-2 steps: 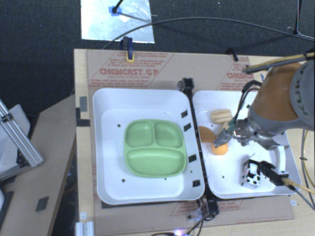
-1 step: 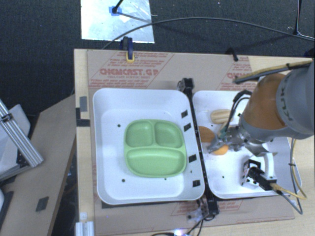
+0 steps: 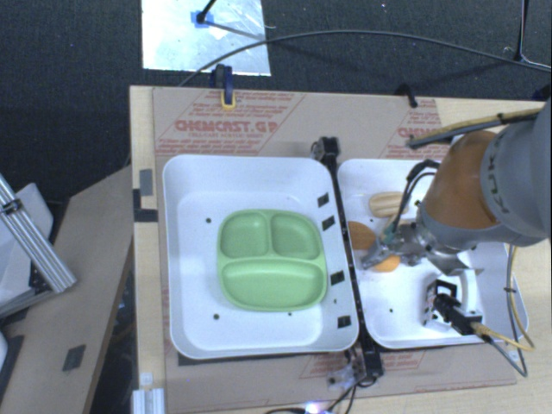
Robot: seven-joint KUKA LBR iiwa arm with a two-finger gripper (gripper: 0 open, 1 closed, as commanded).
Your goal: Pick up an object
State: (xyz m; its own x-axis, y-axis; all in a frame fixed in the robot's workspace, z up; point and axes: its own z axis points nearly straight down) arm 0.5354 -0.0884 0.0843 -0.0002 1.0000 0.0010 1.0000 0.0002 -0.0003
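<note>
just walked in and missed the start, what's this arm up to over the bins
The grey arm reaches in from the right over the right bin, with its gripper down among a few small items: a brown one, an orange one and a tan one. Whether it has hold of any is hard to tell. The left bin holds a green divided plate, untouched.
</note>
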